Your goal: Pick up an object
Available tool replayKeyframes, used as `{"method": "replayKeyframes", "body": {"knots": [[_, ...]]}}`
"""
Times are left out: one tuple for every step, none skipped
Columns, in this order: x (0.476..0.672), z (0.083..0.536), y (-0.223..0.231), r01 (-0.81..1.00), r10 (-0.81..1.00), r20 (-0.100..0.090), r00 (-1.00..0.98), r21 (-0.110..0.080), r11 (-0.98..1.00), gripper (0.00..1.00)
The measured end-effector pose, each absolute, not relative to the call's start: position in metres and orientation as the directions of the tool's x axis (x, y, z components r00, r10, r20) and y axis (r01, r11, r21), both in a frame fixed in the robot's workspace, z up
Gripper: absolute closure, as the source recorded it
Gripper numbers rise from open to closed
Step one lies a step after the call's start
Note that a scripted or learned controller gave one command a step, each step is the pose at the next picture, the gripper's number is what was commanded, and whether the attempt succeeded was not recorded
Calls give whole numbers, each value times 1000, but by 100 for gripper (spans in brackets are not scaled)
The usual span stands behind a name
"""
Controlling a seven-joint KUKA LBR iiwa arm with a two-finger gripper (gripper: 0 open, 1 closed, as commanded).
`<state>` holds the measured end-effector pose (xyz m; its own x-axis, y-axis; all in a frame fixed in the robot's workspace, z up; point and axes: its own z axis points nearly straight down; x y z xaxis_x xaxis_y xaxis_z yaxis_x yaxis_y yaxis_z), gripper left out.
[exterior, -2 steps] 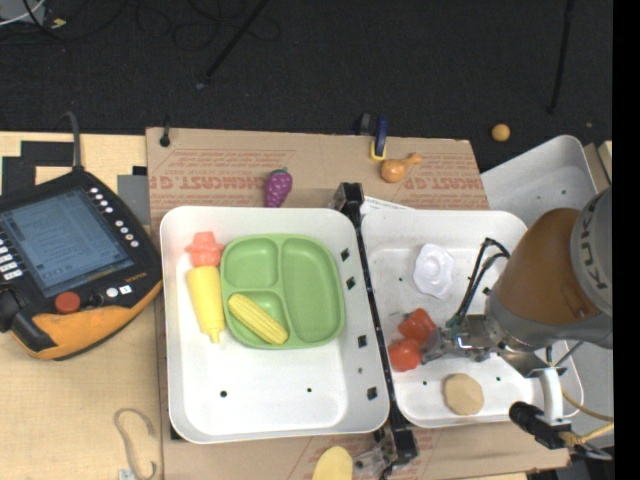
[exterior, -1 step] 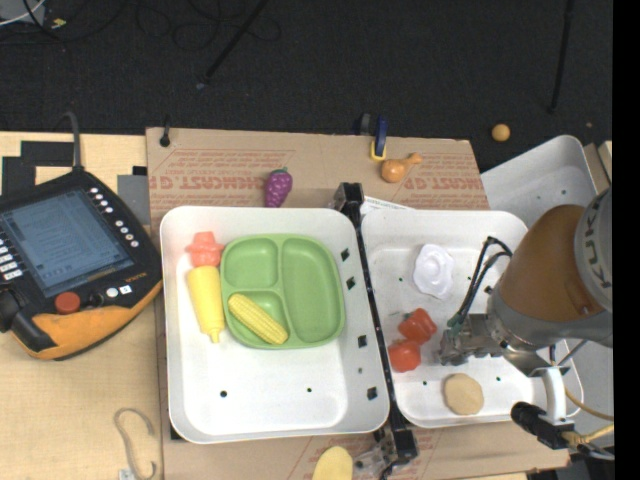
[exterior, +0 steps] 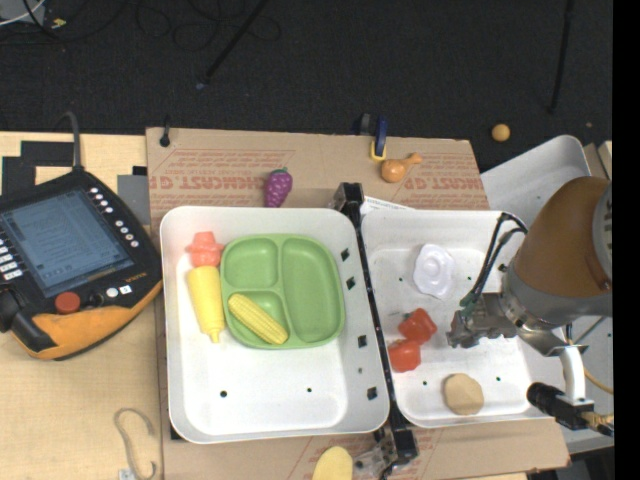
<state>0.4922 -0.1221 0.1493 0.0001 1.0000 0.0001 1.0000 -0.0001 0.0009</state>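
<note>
A: Where do we have room in the right bin (exterior: 520, 400)?
B: Its upper strip. The red pieces (exterior: 411, 339), white object (exterior: 435, 269) and tan lump (exterior: 463, 393) crowd our way lower down.

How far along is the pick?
Done: the arm has reached into the right bin. In hand: the gripper sits low beside the red pepper, with no object seen between its fingers. Left: grasp and lift; the pepper, a second red piece, the white piece and the tan potato all lie in the bin.
</note>
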Motion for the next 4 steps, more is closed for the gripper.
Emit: {"method": "replayKeyframes", "body": {"knots": [[488, 210, -127, 1000, 1000, 0, 1, 2, -1, 100], [488, 228, -128, 1000, 1000, 0, 0, 0, 0, 100], [496, 235, -74, 1000, 1000, 2, -4, -1, 4, 100], [487, 239, -24, 1000, 1000, 3, -4, -4, 4, 100]]}}
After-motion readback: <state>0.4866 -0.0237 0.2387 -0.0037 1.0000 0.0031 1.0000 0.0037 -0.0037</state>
